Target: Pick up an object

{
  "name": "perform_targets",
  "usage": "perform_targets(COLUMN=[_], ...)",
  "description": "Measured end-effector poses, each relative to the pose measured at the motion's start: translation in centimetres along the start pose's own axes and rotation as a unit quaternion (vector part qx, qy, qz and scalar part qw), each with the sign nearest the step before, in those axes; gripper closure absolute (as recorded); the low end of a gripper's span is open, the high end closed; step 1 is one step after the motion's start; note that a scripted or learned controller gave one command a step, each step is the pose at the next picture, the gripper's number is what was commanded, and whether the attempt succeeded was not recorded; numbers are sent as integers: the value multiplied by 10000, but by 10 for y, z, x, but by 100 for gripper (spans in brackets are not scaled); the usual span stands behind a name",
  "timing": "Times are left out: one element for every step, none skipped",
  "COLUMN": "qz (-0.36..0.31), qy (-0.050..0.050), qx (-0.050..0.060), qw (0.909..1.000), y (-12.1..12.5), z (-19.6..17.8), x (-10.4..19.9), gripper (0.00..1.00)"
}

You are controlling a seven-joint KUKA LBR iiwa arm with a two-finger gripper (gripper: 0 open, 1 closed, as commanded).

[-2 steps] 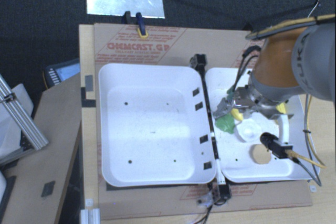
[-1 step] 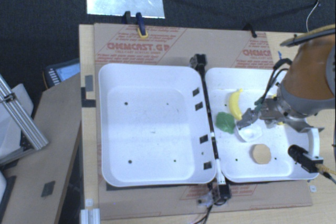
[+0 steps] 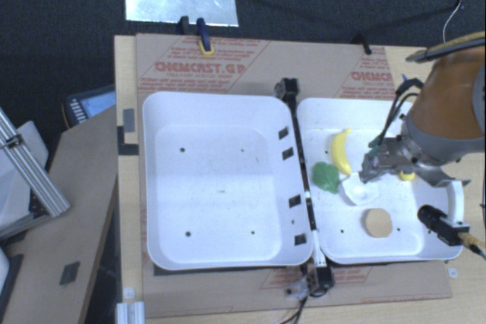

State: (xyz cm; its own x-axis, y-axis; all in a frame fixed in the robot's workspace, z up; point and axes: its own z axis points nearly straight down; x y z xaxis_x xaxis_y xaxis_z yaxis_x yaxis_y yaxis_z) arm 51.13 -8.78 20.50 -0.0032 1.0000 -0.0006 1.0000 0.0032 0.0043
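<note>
— Has it got anything yet?

— Not that I can see. The tool (image 3: 370,169) is low in the right bin (image 3: 395,245), just over the white object (image 3: 357,190); whether it's apart or together, I cannot tell. The banana (image 3: 342,149), the green piece (image 3: 327,176) and the tan disc (image 3: 377,223) all lie loose on the floor of that bin.

— Much room?

— Tight. Those pieces crowd together near the divider, and the far wall is close. The left bin (image 3: 220,178) offers open space.
</note>
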Motion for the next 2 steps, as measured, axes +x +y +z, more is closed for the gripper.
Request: perform_targets(qz=[-43, -34], qy=[15, 16], qx=[-58, -9], qw=[10000, 10000], y=[-12, -23], z=[-121, -150], x=[61, 112], gripper=[100, 100])
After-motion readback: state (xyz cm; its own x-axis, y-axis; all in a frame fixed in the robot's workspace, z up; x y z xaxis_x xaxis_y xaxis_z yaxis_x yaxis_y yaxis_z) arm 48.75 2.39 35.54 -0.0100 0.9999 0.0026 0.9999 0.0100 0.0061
